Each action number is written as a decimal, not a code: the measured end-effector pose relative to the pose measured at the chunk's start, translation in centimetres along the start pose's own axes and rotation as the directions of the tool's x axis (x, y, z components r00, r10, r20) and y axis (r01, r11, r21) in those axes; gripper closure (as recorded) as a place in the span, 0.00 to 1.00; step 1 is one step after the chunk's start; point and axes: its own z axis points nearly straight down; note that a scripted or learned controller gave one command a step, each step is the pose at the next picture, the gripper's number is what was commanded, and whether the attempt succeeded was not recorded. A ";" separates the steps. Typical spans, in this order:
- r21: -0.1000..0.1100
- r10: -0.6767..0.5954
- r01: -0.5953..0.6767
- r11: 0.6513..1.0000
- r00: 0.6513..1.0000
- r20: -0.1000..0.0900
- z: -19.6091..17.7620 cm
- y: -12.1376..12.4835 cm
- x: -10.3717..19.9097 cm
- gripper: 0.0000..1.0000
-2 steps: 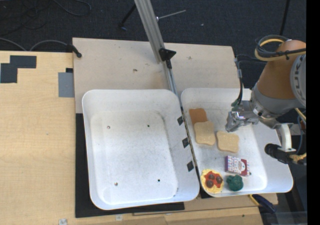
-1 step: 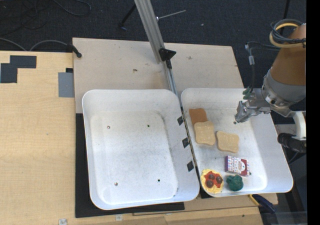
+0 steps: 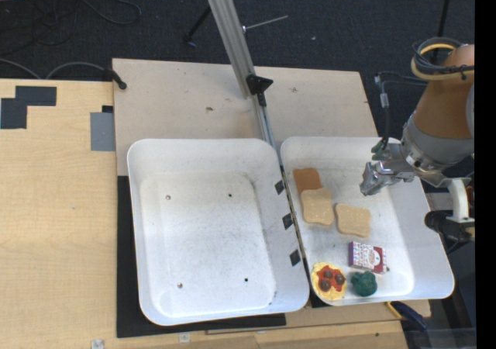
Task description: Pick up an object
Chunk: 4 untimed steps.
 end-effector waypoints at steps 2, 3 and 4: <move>-0.003 -0.005 0.005 1.000 1.000 0.000 -2.1 1.1 11.3 1.00; 0.000 -0.004 0.004 1.000 1.000 -0.002 -1.4 1.1 16.8 1.00; -0.004 -0.004 0.004 1.000 1.000 0.000 -2.9 1.9 22.3 1.00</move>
